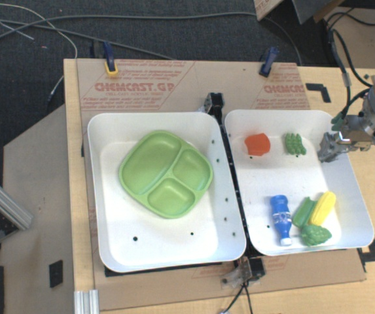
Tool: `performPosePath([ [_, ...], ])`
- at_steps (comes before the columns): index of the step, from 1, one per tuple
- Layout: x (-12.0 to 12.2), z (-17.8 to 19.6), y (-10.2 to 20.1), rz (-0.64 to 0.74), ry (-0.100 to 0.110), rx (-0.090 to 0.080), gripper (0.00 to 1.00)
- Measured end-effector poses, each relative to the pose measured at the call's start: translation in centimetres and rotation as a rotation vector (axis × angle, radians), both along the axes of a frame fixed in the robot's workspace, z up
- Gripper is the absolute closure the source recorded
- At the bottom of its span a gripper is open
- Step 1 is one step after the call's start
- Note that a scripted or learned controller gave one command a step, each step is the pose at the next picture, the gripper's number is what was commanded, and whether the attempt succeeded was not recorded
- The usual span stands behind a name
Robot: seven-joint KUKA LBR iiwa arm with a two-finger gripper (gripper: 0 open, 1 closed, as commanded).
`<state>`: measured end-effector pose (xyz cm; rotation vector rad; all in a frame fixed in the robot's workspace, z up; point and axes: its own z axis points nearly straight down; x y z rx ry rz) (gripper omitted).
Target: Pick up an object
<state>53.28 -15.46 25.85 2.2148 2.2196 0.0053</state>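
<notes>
The pincer (329, 148), its state impossible to tell, hovers at the right bin's (360, 195) far edge near the small green toy (294, 144) and orange block (258, 144), apparently in approach, with descent onto 1 object needed next.

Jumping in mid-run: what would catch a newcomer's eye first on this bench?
Probably the big green divided plate, lying alone in the left bin. Next, the bright small items in the right bin: an orange-red block and green piece at the far end, a blue bottle and yellow corn at the near end. The gripper sits over that bin's far right rim.
</notes>
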Motion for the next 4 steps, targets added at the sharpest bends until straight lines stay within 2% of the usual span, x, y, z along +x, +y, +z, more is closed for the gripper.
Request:
performPosePath([
  [1, 1.7, -1.5, 4.9, 0.004, 0.008, 0.005, 1.0],
  [3, 4.2, -1.2, 15.6, 0.005, 0.005, 0.004, 1.0],
  [4, 6.8, -0.8, 20.6, 0.005, 0.003, 0.004, 1.0],
])
